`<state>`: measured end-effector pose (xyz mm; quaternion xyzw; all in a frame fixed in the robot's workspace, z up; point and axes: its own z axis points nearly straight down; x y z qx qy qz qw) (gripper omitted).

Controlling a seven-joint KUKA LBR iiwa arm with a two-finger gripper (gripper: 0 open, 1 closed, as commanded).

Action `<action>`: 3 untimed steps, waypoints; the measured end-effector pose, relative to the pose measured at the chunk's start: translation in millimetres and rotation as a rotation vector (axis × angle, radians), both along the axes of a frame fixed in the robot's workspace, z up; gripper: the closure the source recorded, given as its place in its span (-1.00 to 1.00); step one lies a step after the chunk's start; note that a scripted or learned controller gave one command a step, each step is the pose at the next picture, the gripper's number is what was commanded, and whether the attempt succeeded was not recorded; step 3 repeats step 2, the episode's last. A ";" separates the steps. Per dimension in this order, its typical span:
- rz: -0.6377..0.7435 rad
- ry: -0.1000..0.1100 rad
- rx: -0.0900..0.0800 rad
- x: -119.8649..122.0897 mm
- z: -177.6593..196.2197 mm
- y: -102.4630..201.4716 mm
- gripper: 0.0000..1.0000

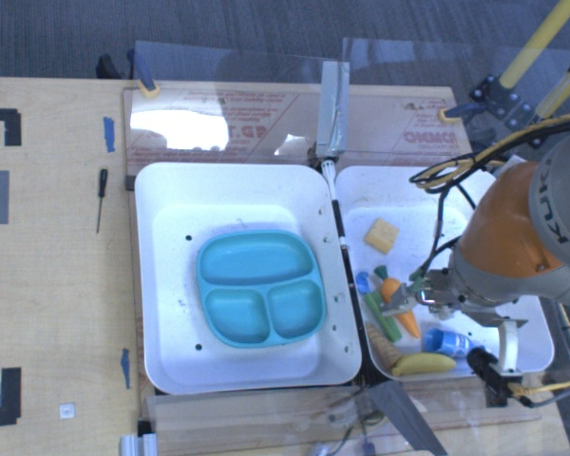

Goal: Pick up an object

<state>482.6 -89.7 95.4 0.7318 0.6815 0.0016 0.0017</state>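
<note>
Overhead, the grey arm with its orange band (502, 226) is reaching in from the right over the right-hand shallow white bin (427, 198). Its two-finger gripper (402, 295) is hanging low among a cluster of small toys near the bin's left wall: an orange carrot-shaped piece (408, 322), a green stick-like piece (381, 317) and a small blue piece (364, 281). Whether it is gripping anything, I cannot tell. A tan square block (381, 236) is lying apart toward the bin's back, while a yellow banana (423, 363) and a blue cylinder (446, 340) are sitting near the front edge. The left white bin (161, 207) is holding a light blue three-compartment plastic plate (260, 286).
</note>
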 end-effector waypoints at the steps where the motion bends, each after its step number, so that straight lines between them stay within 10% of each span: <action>1: -0.001 -0.003 0.001 1.0 10.7 0.7 1.00; 2: 0.019 -0.004 0.003 38.4 139.0 61.1 1.00; 3: 0.019 -0.004 0.003 38.4 139.0 61.1 1.00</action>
